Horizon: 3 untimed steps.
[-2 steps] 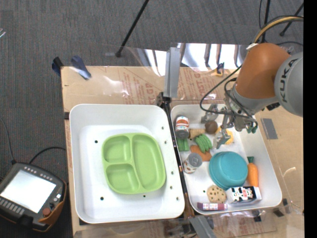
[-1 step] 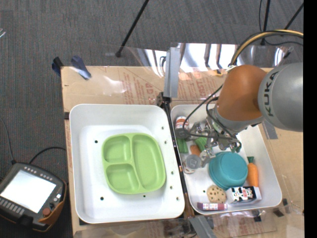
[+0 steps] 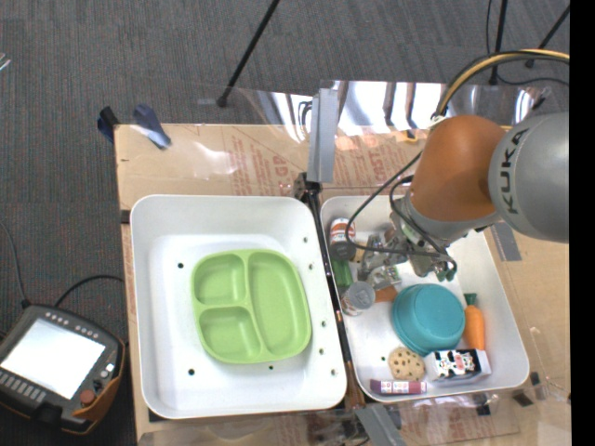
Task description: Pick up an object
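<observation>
The task names no particular object, so the candidates are the things in the right bin (image 3: pixel 507 328), crowded around the hand (image 3: pixel 376 260): a small silvery cup-like piece (image 3: pixel 358 296) just below it, a can with a red and white label (image 3: pixel 340 229) up and to its left against the bin wall, a dark green item (image 3: pixel 343 272) right beside it on the left, and an upturned teal bowl (image 3: pixel 429 318) below and to its right. Farther off, beyond the bowl, lie a carrot (image 3: pixel 475 327), a cookie (image 3: pixel 406 363), a black-and-white patterned carton (image 3: pixel 456 364) and a slim pink bar (image 3: pixel 397 387). From here the likeliest failure looks like a poor pick in clutter: the nearby pieces are small and round, packed close to the bin wall, so the hand could nudge one aside, roll the can, or close on nothing. The bowl's smooth dome would likely slip out of a pinch. The hand itself sits low among the left-side items, under the orange wrist band (image 3: pixel 460 170), but its metal parts blur into the things around it; I cannot tell whether it is spread or pressed together, nor whether anything sits in it. The left bin (image 3: pixel 153 249), well away to the hand's left, carries a green divided tray (image 3: pixel 249 304).
</observation>
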Each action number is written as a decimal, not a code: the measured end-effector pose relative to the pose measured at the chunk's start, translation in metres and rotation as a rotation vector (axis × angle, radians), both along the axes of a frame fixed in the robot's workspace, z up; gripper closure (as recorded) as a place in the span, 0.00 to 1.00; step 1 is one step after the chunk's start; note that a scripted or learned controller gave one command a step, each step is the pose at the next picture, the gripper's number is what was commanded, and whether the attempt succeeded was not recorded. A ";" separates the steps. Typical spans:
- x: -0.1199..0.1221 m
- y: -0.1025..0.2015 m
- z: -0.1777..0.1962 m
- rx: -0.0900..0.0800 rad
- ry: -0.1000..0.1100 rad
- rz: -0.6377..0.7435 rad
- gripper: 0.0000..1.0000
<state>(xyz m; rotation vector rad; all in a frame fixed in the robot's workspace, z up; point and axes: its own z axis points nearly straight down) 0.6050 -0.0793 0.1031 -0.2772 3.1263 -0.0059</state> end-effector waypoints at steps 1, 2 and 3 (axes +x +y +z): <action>0.040 -0.015 -0.016 0.006 0.003 -0.081 1.00; 0.026 0.001 -0.015 0.005 0.003 -0.399 1.00; 0.020 -0.007 -0.015 0.005 0.003 -0.676 1.00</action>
